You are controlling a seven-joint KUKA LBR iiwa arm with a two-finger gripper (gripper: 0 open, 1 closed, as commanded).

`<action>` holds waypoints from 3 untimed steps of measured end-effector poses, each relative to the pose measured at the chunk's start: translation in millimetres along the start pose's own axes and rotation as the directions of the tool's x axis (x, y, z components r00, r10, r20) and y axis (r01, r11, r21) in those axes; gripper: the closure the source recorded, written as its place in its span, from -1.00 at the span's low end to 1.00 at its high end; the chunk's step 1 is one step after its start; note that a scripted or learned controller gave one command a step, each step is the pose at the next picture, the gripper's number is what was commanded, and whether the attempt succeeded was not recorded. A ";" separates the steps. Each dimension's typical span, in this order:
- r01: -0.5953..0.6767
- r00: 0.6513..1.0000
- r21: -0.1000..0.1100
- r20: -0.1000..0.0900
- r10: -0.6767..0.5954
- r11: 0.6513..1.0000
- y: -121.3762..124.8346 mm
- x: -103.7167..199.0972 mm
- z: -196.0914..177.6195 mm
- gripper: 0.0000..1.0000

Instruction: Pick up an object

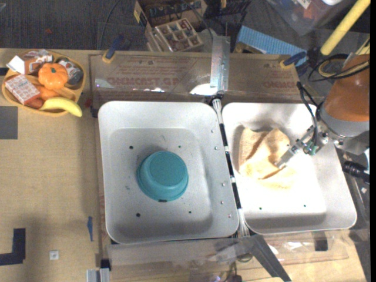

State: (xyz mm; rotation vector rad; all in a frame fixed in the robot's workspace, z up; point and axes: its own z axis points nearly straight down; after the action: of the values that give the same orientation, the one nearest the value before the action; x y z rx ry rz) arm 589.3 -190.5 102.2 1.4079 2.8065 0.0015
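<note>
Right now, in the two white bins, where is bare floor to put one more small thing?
In the left bin, bare floor rings the teal bowl, widest toward the far corners. In the right bin, the near half is bare, below the tan cloth-like item. The far half is crowded: the gripper sits over that item.

At the far left of your bench sits a basket (13, 93) holding a small orange pumpkin (53, 75), a banana (62, 105) lying along its front edge, and a few small printed packets (22, 88). Behind the bins you have a clear panel with reversed red lettering (154, 75). Beyond it, on the dark floor, stands an open cardboard box with compartments (174, 26), and a yellow pole (351, 15) slants across the upper right corner.
</note>
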 end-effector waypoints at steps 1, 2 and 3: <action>0.092 0.996 -0.006 0.007 -0.092 0.996 44.7 61.5 11.7 -1.00; 0.236 0.972 -0.002 0.004 -0.236 0.972 47.2 53.8 -59.2 -1.00; 0.163 0.987 -0.007 0.009 -0.163 0.987 7.3 69.7 11.3 -1.00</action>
State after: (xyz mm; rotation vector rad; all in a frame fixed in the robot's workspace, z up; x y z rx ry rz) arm 553.5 -130.2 90.8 1.1704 2.9021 0.0066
